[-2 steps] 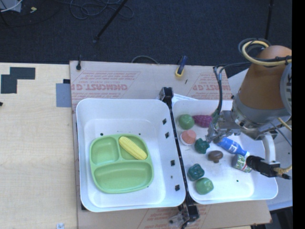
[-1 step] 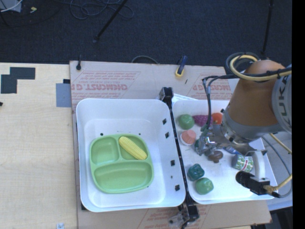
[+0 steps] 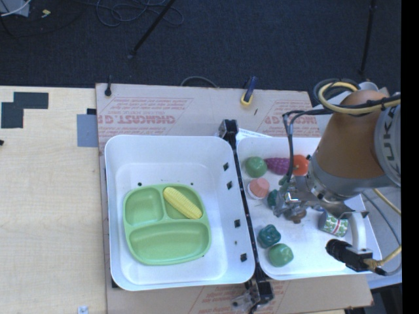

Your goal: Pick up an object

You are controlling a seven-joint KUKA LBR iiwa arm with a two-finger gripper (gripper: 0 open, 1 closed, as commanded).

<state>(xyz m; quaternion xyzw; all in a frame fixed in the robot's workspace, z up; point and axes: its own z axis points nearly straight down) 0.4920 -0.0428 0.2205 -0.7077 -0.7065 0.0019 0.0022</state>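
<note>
targets: small toy foods in right white plastic bin (image 3: 308,267) — round green ball (image 3: 255,167), pink disc (image 3: 259,188), dark teal lump (image 3: 268,235) | gripper (image 3: 288,205) low among them, opening cannot be told | progress: nothing visibly lifted; grasp and raise remain

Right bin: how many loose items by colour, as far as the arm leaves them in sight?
Green or teal: 4, a green ball, a dark teal piece, a green lump, a teal bit by the hand
Pink: 1
Purple: 1
Orange: 1
Printed can: 1
Total: 8
</note>
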